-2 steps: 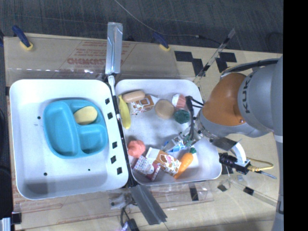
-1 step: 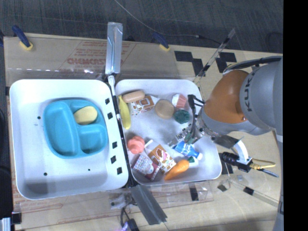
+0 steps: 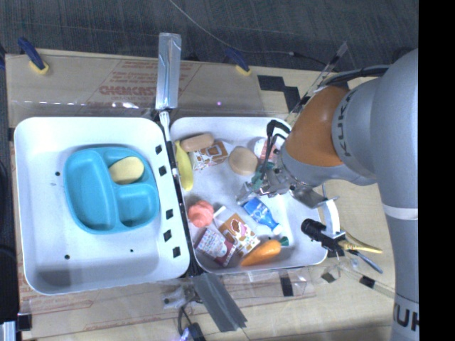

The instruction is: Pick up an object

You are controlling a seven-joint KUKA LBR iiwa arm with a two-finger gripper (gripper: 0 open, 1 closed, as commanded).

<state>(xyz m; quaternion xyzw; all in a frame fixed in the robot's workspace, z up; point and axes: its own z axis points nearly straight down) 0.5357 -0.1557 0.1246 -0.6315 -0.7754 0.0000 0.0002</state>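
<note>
Step in hand looked like the approach/descent, nothing lifted yet. The arm (image 3: 370, 119) reached over the right bin (image 3: 313, 261), w/ the hand (image 3: 259, 183) low among the clutter; whether its tips were apart or together, can't tell. Likely target was the blue-and-white packet (image 3: 261, 212), lying flat just below the hand, beside a snack pouch (image 3: 238, 234) and an orange carrot (image 3: 261, 251). Next move prob. needs a straight drop onto the packet w/o snagging neighbours. It looked thin, crinkly, glossy, so hard to pinch.
</note>
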